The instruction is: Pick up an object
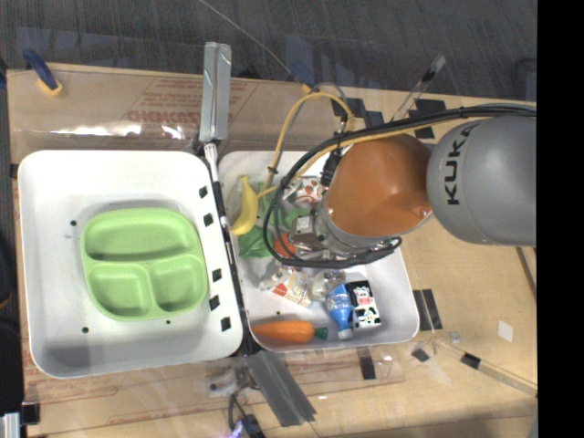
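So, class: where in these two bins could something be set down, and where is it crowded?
Free: the left bin's white floor around the green tray. Crowded: the right bin, where the arm covers a pile including a banana and carrot.

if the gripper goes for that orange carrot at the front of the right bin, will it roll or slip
The orange carrot with the green end looks round and tapered, so it would probably roll if nudged sideways. Its skin appears smooth, so it may slip from a pinch. It lies along the right white bin's front wall, which might hinder a grip.
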`<state>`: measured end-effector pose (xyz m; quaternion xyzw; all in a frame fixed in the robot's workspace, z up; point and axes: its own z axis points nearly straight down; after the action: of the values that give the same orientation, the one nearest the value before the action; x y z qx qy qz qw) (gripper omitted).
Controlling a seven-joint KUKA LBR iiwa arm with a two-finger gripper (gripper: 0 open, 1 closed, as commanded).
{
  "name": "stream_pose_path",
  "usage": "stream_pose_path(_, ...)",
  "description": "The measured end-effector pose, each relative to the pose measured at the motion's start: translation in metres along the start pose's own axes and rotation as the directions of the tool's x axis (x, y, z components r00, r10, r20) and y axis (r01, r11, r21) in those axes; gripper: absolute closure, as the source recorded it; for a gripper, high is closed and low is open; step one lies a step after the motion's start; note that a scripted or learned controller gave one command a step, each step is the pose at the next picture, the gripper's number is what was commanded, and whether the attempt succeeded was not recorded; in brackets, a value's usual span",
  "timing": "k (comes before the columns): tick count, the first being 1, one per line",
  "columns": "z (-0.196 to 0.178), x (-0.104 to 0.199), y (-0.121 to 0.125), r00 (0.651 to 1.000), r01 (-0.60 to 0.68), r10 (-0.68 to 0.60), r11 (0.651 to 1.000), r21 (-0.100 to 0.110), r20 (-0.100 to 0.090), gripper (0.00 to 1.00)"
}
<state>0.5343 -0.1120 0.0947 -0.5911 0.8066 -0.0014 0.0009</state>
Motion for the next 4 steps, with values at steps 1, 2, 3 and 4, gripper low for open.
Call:
stream_pose_path(1, -0.001, -0.04, -0.087, 0.999, 0.046, -0.046, 0.999, 0.004, 0.002, 0.0)
stream_pose_path(2, -0.002, -0.035, -0.064, 0.986, 0.168, -0.168, 0.986, 0.008, 0.002, 0.0)
stream_pose_path(3, -0.001, -0.022, -0.013, 0.978, 0.209, -0.209, 0.978, 0.007, 0.001, 0.0)
stream_pose_path(4, -0.01, -0.024, -0.014, 0.977, 0.214, -0.214, 0.977, 0.006, 0.002, 1.0)
